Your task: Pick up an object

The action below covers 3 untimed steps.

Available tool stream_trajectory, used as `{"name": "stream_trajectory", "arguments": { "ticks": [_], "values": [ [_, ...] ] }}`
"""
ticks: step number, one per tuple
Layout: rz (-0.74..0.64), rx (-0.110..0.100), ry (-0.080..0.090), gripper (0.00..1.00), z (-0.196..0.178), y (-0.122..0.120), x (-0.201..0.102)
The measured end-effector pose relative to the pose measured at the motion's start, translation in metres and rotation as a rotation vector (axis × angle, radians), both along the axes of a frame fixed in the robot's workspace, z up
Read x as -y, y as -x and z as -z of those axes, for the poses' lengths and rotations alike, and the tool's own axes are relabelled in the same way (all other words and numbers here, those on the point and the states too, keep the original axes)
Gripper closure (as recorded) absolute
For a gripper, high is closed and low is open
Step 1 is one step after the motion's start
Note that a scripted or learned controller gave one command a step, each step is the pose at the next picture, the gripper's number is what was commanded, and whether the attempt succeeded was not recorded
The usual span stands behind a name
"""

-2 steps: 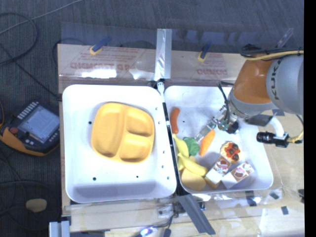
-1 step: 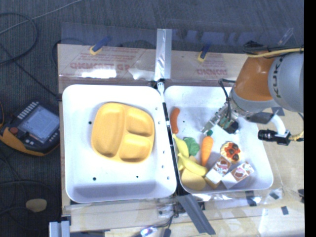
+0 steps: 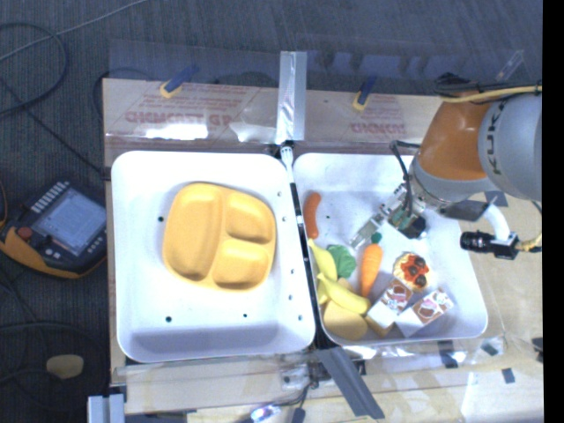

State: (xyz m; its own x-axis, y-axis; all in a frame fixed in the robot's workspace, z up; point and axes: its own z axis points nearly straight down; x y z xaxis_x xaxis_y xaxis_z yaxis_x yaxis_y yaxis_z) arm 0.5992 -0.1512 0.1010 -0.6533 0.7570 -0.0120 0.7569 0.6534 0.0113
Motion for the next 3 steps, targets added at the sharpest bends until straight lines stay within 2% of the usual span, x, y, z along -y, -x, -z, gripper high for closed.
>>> {"name": "stream_trajectory", "arguments": {
  "ticks": [1, 2, 3],
  "values": [
    [0.228, -0.017, -0.004, 0.00, -0.001, 0.115, 0.005],
    [0.577, -0.003, -0.005, 0.00, 0.011, 0.076, -0.036],
    [0.656, -0.004, -0.011, 0.00, 0.011, 0.050, 0.004]
  ]
}}
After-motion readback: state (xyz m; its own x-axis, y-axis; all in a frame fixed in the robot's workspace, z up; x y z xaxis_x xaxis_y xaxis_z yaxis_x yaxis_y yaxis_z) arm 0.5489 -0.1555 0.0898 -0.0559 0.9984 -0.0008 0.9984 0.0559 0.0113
